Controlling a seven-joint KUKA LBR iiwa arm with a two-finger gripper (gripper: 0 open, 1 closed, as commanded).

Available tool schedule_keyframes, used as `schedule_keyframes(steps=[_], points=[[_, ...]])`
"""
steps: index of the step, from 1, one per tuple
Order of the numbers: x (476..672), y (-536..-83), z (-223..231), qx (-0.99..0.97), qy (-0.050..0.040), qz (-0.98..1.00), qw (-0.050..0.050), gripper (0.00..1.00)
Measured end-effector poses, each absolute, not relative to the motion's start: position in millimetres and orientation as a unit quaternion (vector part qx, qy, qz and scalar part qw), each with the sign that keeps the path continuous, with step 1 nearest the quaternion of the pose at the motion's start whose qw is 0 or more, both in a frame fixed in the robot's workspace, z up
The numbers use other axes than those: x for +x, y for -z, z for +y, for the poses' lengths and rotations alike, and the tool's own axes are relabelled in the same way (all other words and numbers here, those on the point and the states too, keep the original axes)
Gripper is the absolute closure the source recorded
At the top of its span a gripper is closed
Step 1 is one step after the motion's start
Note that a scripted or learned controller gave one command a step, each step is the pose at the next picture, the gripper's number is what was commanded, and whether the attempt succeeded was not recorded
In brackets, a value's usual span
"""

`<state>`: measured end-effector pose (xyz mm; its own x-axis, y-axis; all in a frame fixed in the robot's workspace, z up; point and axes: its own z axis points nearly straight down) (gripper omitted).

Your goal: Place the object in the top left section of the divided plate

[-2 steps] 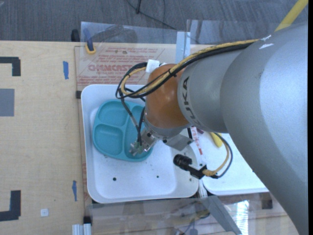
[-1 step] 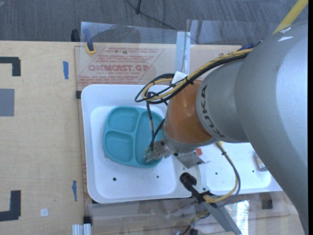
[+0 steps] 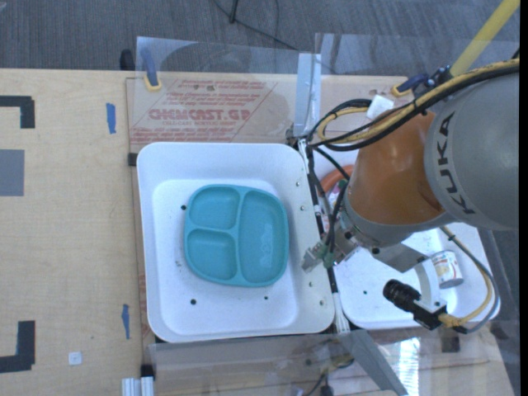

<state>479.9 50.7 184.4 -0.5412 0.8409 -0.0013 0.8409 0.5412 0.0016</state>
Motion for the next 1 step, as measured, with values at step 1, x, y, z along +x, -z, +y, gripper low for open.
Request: schedule_keyframes(steps=[1], points=[[566.0,-190.4,64.0,0.466,-0.0005,0.885,0.001,1.0]])
